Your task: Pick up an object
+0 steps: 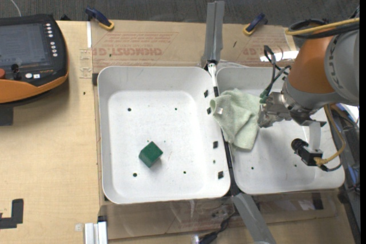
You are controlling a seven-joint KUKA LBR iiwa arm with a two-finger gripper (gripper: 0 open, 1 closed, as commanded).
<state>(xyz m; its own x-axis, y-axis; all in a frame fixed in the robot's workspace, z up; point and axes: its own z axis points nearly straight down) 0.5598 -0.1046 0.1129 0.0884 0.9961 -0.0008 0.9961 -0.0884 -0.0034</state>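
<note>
A small green cube (151,154) lies in the left bin (114,123), towards its front. A crumpled pale green cloth (237,114) sits at the left side of the right bin (280,174) and drapes over the wall between the two bins. My gripper (264,117) is down in the right bin, right against the cloth's right edge. The wrist body and the cloth's folds hide its tips.
A teach pendant (28,57) rests on the bench at the far left. Two clamps (100,19) (254,23) hold the cardboard sheet behind the bins. A black cable connector (306,151) hangs from the arm over the right bin's floor.
</note>
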